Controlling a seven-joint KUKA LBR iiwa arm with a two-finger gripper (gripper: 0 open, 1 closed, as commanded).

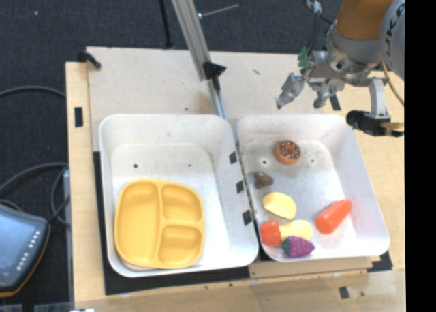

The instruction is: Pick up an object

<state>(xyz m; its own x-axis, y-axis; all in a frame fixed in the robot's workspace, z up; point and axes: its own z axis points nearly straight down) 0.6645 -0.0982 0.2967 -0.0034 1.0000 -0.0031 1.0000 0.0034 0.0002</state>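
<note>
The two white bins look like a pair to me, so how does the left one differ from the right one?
The left white bin holds one thing, a yellow plastic tray with three compartments, while the right white bin holds several small toy foods, such as an orange carrot and a round brown doughnut. The left bin's load fills its near half; the right bin's pieces lie scattered. The claw hangs beyond the right bin's far rim, away from the left bin. Both are shallow and white.

One fixed overhead camera looks down aslant on both bins (170, 127).
</note>
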